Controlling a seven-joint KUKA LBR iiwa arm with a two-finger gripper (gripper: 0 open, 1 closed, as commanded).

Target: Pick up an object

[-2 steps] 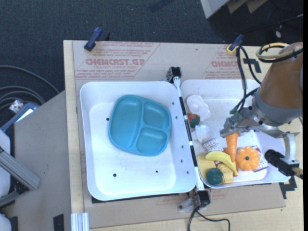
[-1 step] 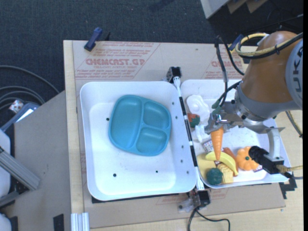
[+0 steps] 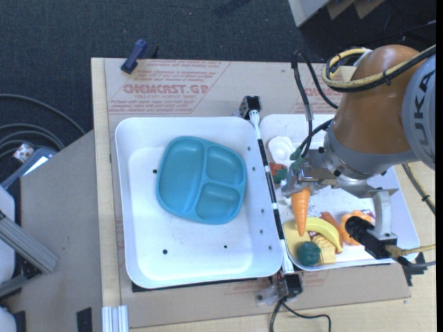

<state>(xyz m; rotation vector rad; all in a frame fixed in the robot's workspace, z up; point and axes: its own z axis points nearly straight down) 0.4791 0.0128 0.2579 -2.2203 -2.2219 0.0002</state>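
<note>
Over the right bin (image 3: 408,227), my hand (image 3: 299,182) hung above the carrot (image 3: 300,210), its spread hidden; crowding banana (image 3: 324,229) risked a slip.

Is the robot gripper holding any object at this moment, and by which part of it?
It cannot be told. The gripper sits just above the carrot's top end, but the arm hides the contact.
</note>
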